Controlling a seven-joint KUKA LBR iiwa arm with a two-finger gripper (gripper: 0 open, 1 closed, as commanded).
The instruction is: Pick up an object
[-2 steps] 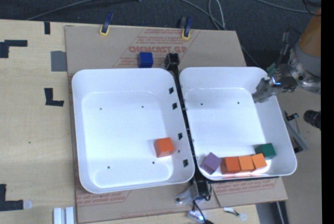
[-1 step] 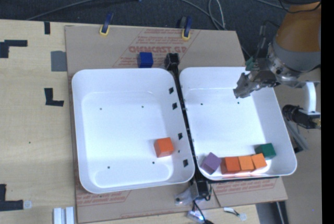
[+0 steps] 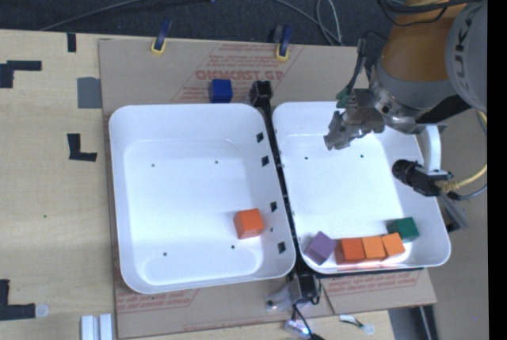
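Above the right bin's (image 3: 412, 259) upper left, the gripper (image 3: 342, 136) hangs with nothing visibly held, its opening indiscernible, well apart from the blocks (image 3: 364, 248) along the lower wall.

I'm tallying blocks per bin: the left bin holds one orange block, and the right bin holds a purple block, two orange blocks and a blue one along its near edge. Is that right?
Not quite. In the camera view, the last block in the right bin's row is green, not blue. The rest stands: one orange block in the left bin, and a purple block plus two orange blocks along the right bin's near edge.
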